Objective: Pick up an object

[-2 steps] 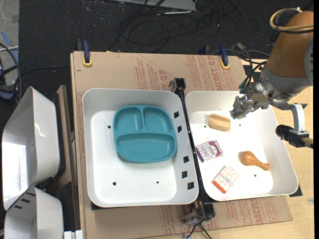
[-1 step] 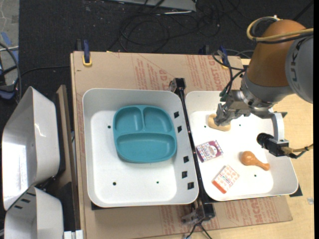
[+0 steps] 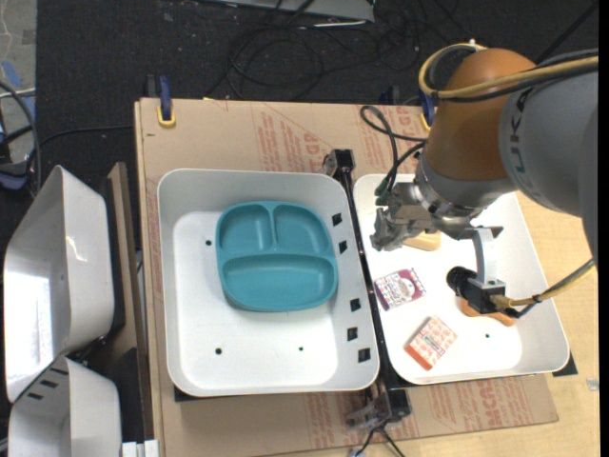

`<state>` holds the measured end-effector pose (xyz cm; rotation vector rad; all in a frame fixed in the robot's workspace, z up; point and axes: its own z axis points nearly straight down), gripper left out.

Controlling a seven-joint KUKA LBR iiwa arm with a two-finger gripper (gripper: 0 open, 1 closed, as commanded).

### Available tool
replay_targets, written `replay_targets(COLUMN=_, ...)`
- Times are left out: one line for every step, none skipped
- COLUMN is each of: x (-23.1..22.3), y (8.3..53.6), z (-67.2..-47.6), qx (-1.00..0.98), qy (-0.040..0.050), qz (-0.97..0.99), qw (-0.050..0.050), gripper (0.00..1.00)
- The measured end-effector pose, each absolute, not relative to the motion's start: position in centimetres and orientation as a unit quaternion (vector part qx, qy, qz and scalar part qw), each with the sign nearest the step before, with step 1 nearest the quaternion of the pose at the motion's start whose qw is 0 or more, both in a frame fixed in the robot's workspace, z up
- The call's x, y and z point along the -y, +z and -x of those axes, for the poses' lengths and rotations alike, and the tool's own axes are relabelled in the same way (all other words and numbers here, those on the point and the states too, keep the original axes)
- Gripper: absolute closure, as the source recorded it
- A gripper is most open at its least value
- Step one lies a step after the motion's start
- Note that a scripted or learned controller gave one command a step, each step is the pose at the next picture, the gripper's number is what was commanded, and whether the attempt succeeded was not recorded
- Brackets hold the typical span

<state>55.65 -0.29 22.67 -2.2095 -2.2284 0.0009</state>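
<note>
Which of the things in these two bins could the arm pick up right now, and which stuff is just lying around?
Belongs to the job:
- gripper, over the right bin
- tan object beside it
- purple-and-white packet
- orange packet
- teal divided plate in the left bin

Just lying about:
- cables on the dark floor
- white tubs left of the bench

Teal divided plate [image 3: 276,257] in the white left bin [image 3: 181,284]; in the white right bin [image 3: 538,346], an orange-red speckled packet [image 3: 430,342], a purple-and-white printed packet [image 3: 400,288] and a pale cream piece [image 3: 424,242]. Tan cardboard surface [image 3: 247,136] with faded red lettering. Grey arm [image 3: 561,131] with orange band [image 3: 476,112].
</note>
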Motion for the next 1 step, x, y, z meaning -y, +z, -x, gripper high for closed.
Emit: replay_targets(x=-4.94, y=23.82, z=-54.00, qx=0.710, qy=-0.0005, qz=0.704, qw=0.001, gripper=1.00)
